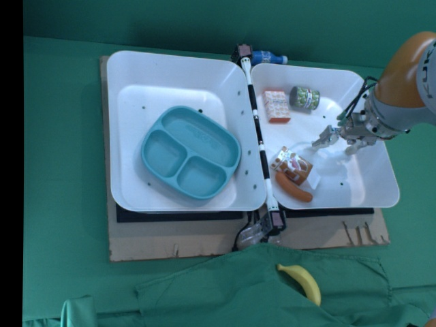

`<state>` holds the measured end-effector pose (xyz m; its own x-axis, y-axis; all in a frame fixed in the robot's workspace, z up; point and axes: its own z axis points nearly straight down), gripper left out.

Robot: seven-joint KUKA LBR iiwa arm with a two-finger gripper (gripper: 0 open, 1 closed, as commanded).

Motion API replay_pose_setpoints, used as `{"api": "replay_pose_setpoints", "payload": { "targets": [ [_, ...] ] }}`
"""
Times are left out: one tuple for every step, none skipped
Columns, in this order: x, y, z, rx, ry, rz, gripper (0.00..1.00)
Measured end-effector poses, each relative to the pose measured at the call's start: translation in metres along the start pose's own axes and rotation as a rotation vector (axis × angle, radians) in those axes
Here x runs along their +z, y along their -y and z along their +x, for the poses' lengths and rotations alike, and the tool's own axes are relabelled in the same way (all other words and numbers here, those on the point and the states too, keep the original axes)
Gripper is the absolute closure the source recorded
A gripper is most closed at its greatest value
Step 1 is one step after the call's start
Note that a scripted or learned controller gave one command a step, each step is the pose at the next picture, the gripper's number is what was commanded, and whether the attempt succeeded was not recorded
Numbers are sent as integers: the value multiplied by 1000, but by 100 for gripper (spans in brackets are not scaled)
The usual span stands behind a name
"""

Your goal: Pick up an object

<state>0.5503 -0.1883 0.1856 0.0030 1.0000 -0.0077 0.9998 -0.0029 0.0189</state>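
Currently the end effector [338, 141] hovers spread and empty over the right bin [371, 182], with nothing between its fingers. To its left lie a snack packet [291, 163] and a sausage [293, 188], with a small carton [276, 105] and a jar [304, 97] at the far side. A teal divided plate [191, 152] sits in the left bin [129, 80].

- divided plate [191, 152] sits in the left bin [129, 80]
- right bin [375, 182] has a carton [276, 105] beside a jar [304, 97] at the back
- snack pack [292, 164] and sausage [293, 187] up front
- banana [302, 281] on the cloth [218, 295] out front
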Motion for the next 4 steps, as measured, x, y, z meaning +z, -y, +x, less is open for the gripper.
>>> {"api": "replay_pose_setpoints", "payload": {
  "targets": [
    [-14, -2, -2, 3, 5, -9, 100],
    [-77, 0, 1, 16, -3, 9, 100],
    [-124, -6, 3, 29, -3, 8, 100],
    [-176, -13, 10, 20, -4, 8, 100]
  ]
}}
